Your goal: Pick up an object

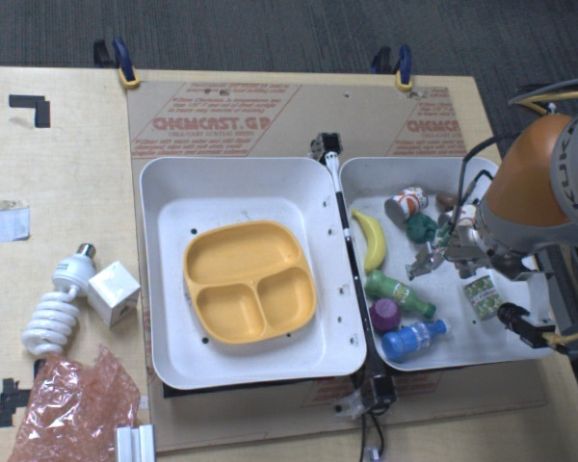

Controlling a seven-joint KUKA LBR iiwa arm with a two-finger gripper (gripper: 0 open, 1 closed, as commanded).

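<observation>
The right bin (361, 183) holds several small objects: a yellow banana (371, 240), a green bottle (400, 293), a purple cup-like piece (384, 314), a blue bottle (412, 339), a dark green toy (422, 227), a red-and-white object (407, 201) and a patterned packet (482, 295). My gripper (426, 262) hangs low over the middle of this bin, just right of the banana and below the dark green toy. Its fingers look spread, with nothing visible between them.
The left bin (164, 354) carries a yellow three-compartment tray (249, 281). On the bench to the left lie a spiral light bulb (58, 301), a white cube (113, 293) and a crumpled pink bag (72, 412). The grey arm (525, 186) covers the right bin's right side.
</observation>
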